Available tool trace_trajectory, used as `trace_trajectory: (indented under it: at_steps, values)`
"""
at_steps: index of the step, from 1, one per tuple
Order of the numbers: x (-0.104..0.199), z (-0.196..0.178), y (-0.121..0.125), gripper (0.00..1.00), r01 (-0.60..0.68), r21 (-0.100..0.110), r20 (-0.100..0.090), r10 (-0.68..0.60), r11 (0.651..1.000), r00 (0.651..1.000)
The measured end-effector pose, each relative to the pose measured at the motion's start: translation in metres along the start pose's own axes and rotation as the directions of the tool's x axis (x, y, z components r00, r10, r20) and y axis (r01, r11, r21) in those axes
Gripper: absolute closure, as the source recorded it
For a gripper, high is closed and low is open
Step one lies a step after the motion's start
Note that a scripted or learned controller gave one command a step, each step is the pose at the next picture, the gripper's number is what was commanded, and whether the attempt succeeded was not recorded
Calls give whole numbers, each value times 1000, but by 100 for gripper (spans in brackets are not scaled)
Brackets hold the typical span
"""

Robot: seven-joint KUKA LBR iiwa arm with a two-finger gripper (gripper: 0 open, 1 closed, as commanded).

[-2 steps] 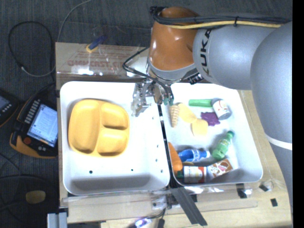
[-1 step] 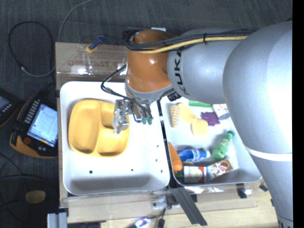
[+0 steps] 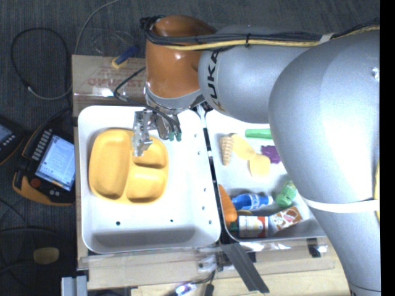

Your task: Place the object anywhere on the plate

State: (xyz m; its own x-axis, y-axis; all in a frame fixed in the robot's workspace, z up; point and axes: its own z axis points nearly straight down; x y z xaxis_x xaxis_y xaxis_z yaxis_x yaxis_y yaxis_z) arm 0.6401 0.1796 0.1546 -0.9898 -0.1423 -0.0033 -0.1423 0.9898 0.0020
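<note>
Dark carpet with loose cables surrounds the desk [image 3: 92,79], which bears two white bins. The left bin [image 3: 185,233] holds a yellow divided plate [image 3: 126,164]. The claw [image 3: 145,139] hangs directly over the plate's upper right compartment, fingers pointing down and close together, tips touching or just above it. Whether a small object sits between them, I cannot tell; nothing clearly shows there. Candidate objects lie in the right bin [image 3: 308,230], well apart to the claw's right: a blue bottle [image 3: 250,201], a green item [image 3: 286,194], yellow pieces [image 3: 253,159]. Plate is nearer.
</note>
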Motion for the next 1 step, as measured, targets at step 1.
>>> trace_trajectory:
  at_steps: [1]
  values:
    - [31,-38,11,100,295,1,-1,-295,955,955]
